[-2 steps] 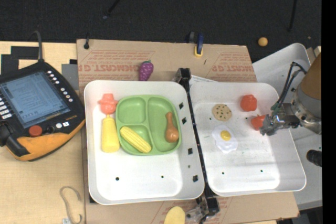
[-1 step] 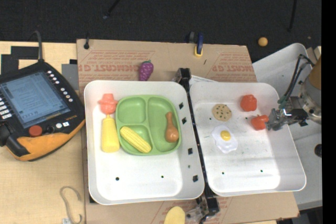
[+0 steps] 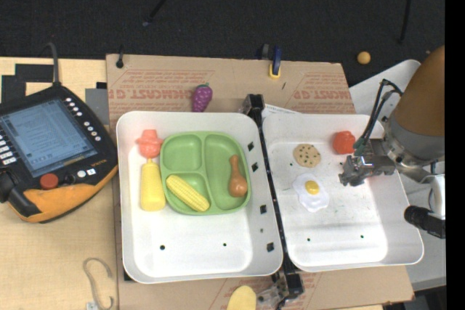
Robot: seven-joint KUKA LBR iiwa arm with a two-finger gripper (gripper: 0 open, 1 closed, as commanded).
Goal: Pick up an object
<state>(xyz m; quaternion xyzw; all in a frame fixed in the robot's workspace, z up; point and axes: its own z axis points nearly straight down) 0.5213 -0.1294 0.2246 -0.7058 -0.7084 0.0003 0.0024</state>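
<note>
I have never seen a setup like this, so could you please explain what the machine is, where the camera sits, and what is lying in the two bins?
One camera looks down at a slant on a bench. The grey arm with an orange band reaches in from the right; its gripper hangs over the right bin, with nothing visibly held. That bin holds a cookie, a fried egg and a red toy. The left bin holds a green tray bearing a corn cob and a drumstick, with a yellow bottle beside it.
</note>
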